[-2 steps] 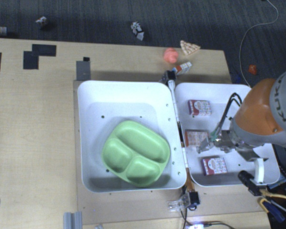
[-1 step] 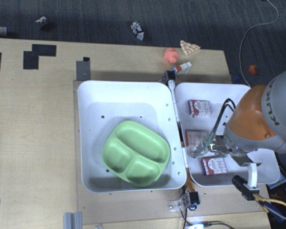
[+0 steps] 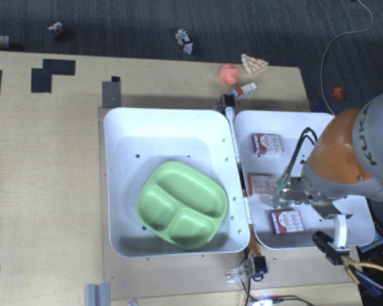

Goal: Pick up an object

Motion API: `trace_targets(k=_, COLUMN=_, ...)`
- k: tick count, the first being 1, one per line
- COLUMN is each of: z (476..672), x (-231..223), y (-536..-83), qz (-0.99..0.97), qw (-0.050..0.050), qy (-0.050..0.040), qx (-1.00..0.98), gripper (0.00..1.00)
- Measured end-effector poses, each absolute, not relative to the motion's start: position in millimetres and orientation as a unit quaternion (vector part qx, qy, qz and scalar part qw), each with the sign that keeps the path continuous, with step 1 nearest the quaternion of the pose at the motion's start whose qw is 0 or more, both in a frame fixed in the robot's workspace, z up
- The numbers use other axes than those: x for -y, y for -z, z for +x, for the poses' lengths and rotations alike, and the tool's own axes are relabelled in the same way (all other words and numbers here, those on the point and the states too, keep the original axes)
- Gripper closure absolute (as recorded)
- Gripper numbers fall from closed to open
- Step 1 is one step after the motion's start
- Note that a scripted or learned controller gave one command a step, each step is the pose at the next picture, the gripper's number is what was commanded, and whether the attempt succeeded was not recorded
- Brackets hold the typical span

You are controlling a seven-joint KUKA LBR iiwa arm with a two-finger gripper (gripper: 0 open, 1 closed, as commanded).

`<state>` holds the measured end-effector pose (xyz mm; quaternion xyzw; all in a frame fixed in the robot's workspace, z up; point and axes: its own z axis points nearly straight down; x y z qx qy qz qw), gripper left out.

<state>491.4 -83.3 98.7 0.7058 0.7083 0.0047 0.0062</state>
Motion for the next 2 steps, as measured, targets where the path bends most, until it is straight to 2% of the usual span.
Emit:
trace_targets(k=1, z=491.3, x=83.2, y=-98.6, qz=0.706, qw=0.006, qy=-0.0046, qx=-0.708, gripper=0.0)
trace_targets(k=2, z=493.0, x=82.4, y=-109.2, qz=0.705, qw=0.007, qy=-0.0062, qx=-0.709, gripper=1.0)
